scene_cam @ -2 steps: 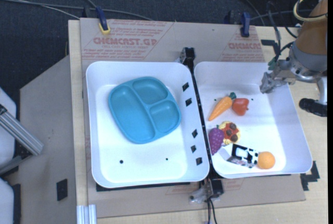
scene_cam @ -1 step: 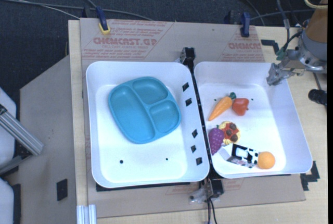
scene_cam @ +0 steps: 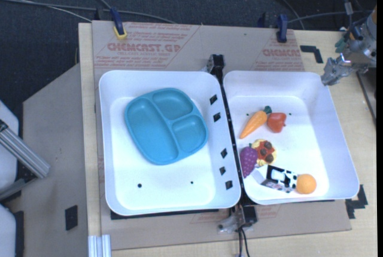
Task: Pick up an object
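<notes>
Claw (scene_cam: 333, 73) at the right bin's (scene_cam: 335, 130) two o'clock corner; its opening cannot be told. Toys cluster low in this bin. The carrot (scene_cam: 254, 122) lies freest: descend upright, straddling its narrow width.

- The arm (scene_cam: 364, 40) is cut off by the frame's right edge, beyond the right bin (scene_cam: 326, 100).
- The gripper (scene_cam: 331, 75) over that bin's far corner is too blurred to read.

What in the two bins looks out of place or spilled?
Nothing stands out. The blue divided plate lies flat in the left bin; the toy foods, such as the carrot, lie in the right bin. Nothing spilled.
</notes>
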